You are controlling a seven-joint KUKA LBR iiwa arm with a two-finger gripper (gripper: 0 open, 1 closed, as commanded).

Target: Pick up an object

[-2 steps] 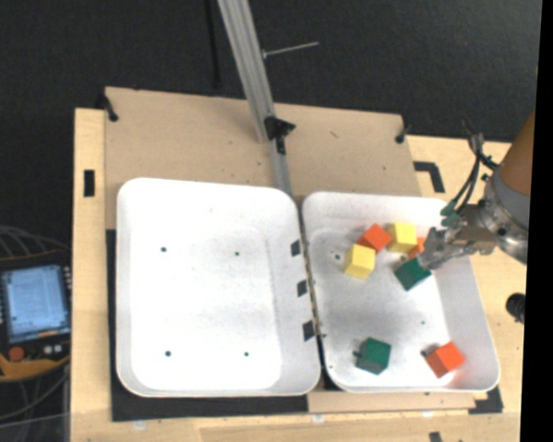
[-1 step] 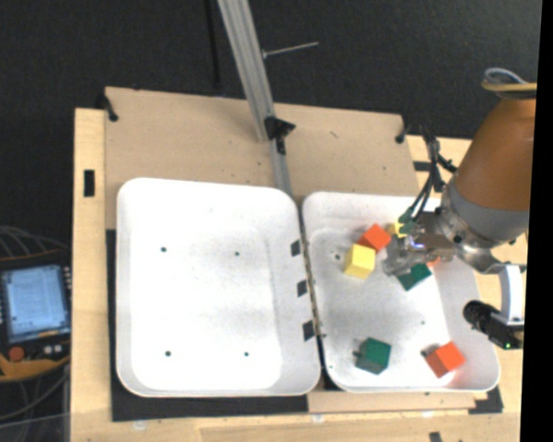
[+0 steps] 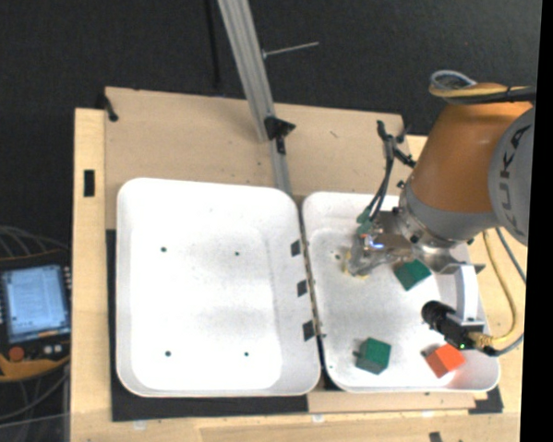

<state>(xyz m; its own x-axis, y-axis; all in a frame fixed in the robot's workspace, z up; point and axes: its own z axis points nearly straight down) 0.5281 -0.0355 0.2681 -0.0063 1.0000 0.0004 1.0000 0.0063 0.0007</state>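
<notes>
My gripper hangs over the upper left part of the right bin, under the orange wrist band. A small pale object lies right at its tips; whether it is held is unclear. A green block sits just right of the gripper, partly under the wrist. Another green block lies near the bin's front, and an orange block rests in the front right corner.
The left bin stands beside the right one, joined by black clips along the shared edge. A metal pole slants up from behind the bins. A teach pendant lies off the bench at left.
</notes>
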